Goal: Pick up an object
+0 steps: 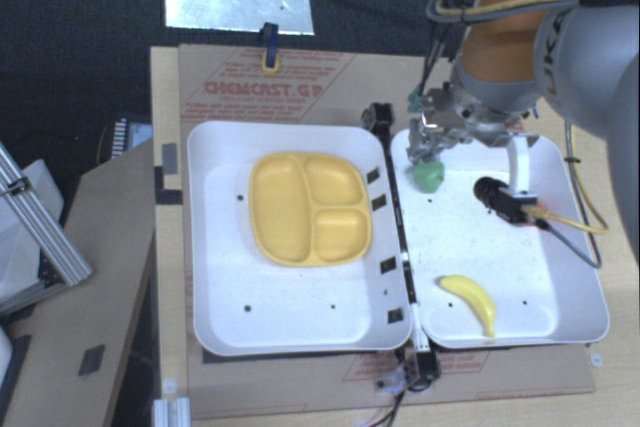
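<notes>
The arm is reaching in over the right bin [575, 310], and the gripper [428, 153] is hanging low at that bin's far left corner, directly above a small green object [428, 177] that is lying on the bin floor. The gripper's tips seem to be just at the top of the green object, perhaps touching it, but the angle is making it impossible to tell how the gripper is set or whether anything is caught in it. A banana [470, 300] is lying near the front of the same bin, well apart from the gripper, and a yellow tray [306, 208] is sitting in the left bin [215, 305]. This looks like the grasp step, not yet a lift. The next move is probably calling for a firm closing around the green object, then a straight rise clear of the divider just beside it.
</notes>
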Motion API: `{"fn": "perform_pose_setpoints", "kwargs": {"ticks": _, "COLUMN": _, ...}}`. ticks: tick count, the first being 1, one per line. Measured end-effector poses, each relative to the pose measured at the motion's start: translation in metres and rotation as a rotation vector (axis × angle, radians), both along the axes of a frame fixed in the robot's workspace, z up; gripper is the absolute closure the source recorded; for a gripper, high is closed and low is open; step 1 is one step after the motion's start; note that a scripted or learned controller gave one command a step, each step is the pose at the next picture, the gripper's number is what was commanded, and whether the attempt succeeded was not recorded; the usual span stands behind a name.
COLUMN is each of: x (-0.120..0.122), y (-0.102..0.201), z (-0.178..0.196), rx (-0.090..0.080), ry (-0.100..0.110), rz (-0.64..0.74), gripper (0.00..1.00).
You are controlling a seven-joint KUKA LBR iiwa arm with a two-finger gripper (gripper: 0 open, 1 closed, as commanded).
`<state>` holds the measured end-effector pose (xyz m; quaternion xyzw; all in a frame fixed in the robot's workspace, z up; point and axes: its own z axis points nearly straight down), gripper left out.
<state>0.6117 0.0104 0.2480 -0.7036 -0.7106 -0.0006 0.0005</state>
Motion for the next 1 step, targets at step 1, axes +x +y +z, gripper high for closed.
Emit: {"fn": "perform_pose_setpoints", "kwargs": {"ticks": 1, "x": -0.0092, "y": 0.0515, "z": -0.0009, "rx": 0.001, "ry": 0.000, "rz": 0.000, "gripper": 1.00}}
